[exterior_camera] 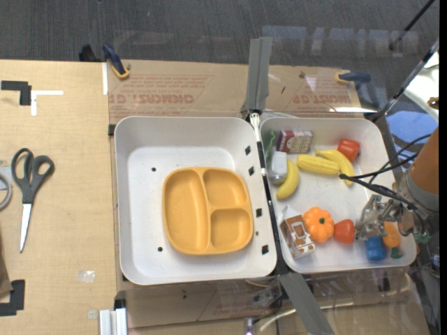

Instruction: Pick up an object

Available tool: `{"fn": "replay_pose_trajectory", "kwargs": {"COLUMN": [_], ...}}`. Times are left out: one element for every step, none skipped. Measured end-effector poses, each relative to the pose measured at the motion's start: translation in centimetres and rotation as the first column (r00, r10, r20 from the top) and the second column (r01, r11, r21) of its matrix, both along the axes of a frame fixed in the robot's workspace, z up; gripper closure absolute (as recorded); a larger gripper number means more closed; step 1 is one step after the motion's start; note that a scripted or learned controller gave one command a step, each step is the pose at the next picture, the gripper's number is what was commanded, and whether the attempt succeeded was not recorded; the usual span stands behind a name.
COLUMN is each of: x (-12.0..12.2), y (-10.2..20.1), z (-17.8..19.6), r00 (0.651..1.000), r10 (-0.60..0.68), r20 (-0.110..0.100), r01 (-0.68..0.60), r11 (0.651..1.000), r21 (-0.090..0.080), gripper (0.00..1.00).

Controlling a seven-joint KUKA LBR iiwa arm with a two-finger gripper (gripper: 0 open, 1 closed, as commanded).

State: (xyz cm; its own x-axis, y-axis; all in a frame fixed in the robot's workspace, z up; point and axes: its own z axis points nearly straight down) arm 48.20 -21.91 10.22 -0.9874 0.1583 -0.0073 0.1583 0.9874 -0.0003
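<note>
My gripper (pixel 372 221) is low in the front right corner of the right bin (pixel 328 264), with the arm coming in from the right edge. It hangs just right of a red tomato-like piece (pixel 343 231) and just above a blue piece (pixel 375 250) and a small orange piece (pixel 392 236). An orange pumpkin (pixel 320 223) and a brown-and-white carton (pixel 297 236) lie to the left of the tomato. Nothing visibly hangs from the gripper.
Farther back in the right bin lie a corn cob (pixel 316 164), two bananas (pixel 341 162) (pixel 288 180), a red pepper (pixel 348 149) and a small box (pixel 295 142). The left bin (pixel 133 208) holds a yellow divided plate (pixel 207 209). Scissors (pixel 28 187) lie on the bench at left.
</note>
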Motion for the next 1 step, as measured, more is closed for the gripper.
{"fn": "replay_pose_trajectory", "kwargs": {"x": [-0.37], "y": [4.94], "z": [-1.07], "r00": [0.81], "r10": [-0.586], "r20": [-0.007], "r01": [0.586], "r11": [0.81], "r21": [0.002], "gripper": [1.0]}}
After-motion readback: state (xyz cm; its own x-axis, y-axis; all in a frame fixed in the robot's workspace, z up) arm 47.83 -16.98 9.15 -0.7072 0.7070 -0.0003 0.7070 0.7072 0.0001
